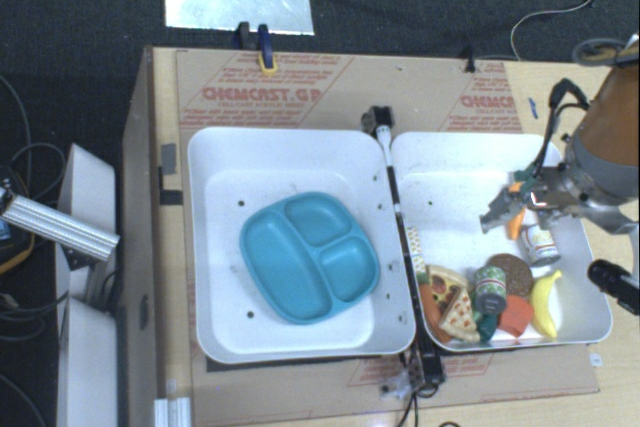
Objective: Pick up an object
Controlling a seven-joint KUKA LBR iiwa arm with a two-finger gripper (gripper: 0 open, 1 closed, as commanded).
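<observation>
Hand [503,212] of mine hangs over the right bin [450,160], toward its far right side, and I cannot tell from this slant whether it is released or clenched; nothing visibly sits in it. Nearest it lies a small can [541,245] with a pale label, and an orange piece [514,224] pokes out beside that; both look touching or nearly so. Beyond them, toward the near corner, the rest is heaped close: a yellow banana [546,303], a brown round cookie [510,268], a dark green bottle [489,293], a red block [515,316] and a pizza slice [458,315].

I judge the can the best target: a rigid, smooth cylinder lying on its side, so I should square up across its narrow width and come straight down, keeping clear of the orange piece. The heap would jostle.

Well off to the other side, the left bin [225,175] holds a smooth, blue divided tray [309,256]. Both bins are shallow, glossy white plastic on a cardboard-covered surface [330,85].
</observation>
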